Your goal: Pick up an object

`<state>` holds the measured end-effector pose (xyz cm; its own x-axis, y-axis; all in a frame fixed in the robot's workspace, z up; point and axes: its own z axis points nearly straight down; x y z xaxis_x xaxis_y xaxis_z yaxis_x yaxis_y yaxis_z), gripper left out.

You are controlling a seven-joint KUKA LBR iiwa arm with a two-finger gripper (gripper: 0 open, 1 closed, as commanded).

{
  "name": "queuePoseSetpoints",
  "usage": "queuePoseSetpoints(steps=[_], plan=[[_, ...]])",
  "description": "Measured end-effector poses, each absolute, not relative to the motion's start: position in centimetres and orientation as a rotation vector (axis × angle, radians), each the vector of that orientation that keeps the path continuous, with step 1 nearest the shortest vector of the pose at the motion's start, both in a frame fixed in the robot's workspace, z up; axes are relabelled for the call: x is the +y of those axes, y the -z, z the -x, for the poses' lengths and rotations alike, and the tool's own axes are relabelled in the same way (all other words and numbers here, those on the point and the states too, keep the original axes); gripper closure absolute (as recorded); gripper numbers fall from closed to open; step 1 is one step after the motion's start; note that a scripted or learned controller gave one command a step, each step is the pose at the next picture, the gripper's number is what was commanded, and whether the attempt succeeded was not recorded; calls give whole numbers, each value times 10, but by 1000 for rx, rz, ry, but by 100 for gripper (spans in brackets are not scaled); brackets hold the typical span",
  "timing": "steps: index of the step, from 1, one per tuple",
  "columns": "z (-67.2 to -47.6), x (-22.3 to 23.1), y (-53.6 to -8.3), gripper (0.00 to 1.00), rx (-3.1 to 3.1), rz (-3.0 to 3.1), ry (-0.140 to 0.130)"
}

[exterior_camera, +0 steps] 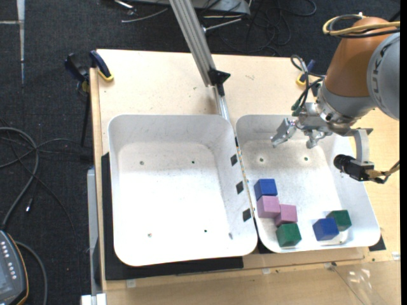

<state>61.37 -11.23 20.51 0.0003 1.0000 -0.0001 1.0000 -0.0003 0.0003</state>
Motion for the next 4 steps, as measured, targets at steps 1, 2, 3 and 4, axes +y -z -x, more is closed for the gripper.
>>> queuePoseSetpoints(steps=[1,2,3,4], plan=[[-629,-100,-112,0,2228,-2221,6],[-664,-164,-131,0,2212,-2222,-1],[-658,-97,-93,0,2232,-2216,0],[-629,-107,-107,0,2220,-2224,3]])
